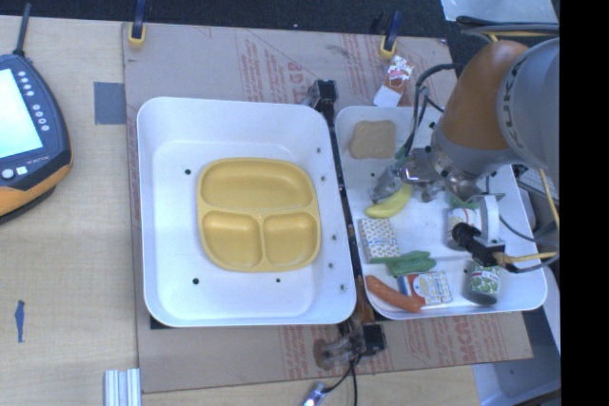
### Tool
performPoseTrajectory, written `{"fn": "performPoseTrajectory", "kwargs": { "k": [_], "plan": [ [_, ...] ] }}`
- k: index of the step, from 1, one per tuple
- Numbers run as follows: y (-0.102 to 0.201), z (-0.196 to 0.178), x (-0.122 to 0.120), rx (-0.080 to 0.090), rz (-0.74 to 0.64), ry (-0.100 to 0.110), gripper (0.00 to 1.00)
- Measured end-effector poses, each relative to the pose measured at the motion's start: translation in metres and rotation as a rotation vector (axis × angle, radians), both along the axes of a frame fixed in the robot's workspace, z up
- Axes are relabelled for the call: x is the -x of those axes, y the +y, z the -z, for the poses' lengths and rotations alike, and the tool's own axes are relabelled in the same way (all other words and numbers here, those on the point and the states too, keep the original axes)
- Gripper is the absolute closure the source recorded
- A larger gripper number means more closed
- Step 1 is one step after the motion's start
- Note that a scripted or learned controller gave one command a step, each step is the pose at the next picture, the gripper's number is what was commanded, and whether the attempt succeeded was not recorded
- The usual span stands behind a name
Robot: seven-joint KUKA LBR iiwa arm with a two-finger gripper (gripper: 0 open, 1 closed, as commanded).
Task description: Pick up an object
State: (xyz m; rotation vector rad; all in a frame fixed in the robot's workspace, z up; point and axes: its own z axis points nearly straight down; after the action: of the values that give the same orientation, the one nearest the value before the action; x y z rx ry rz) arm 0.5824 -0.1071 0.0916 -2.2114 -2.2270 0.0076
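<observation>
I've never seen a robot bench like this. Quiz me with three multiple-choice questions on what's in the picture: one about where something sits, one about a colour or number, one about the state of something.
1. Where does the yellow tray lie?
A. In the left bin
B. In the right bin
C. On the bare bench

2. How many compartments does the tray have?
A. Two
B. Three
C. Five

3. What is the banana doing?
A. Hanging in the air
B. Lying on the floor of the right bin, just beneath the gripper
C. Resting in the tray

Answers:
1. A, the tray sits in the middle of the left bin.
2. B, one wide section above two smaller ones.
3. B, it lies flat among the other small items, with the gripper close above.
</observation>
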Motion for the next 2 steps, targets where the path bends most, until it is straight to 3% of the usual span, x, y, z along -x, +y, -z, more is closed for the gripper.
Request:
{"fn": "performPoseTrajectory", "kwargs": {
  "k": [2],
  "plan": [
    [0.007,0.0,-0.016,0.0,0.001,-0.002,0.0]
  ]
}}
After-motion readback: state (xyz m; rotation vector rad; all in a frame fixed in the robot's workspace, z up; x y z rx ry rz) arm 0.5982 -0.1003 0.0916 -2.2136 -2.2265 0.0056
